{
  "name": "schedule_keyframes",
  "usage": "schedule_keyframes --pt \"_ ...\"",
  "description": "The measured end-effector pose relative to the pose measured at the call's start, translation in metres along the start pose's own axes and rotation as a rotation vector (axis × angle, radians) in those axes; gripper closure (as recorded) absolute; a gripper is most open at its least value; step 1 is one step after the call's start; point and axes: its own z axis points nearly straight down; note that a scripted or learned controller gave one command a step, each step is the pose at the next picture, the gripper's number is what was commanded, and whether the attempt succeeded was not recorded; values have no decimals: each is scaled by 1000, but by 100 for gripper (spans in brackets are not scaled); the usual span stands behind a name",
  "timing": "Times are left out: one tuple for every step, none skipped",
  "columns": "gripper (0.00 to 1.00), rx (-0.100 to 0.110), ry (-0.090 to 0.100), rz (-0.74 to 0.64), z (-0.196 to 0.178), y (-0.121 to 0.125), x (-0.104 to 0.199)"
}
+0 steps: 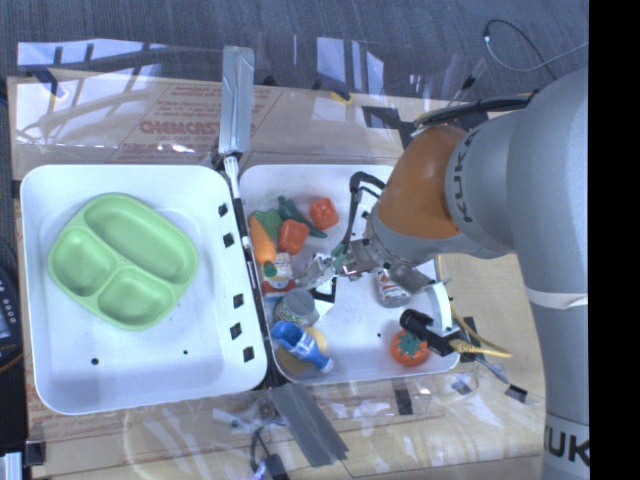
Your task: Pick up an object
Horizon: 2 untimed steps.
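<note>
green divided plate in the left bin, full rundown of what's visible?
The green plate is pale green, looks like matte plastic, with a rounded outline and three compartments: one long one along the upper right, two smaller ones at the left and bottom. It lies flat and right side up on the floor of the left bin, in its upper left part. Nothing lies in it or touches it.

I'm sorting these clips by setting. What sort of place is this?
Probably a robotics lab bench for grasping trials: a grey arm reaches over two white bins, one holding a green divided plate, the other toy food.
</note>
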Motion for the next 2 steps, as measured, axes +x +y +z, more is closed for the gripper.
schedule_keyframes --pt "100 5 0 -4 -8 -1 0" --pt "100 1 -1 22 -90 32 54"
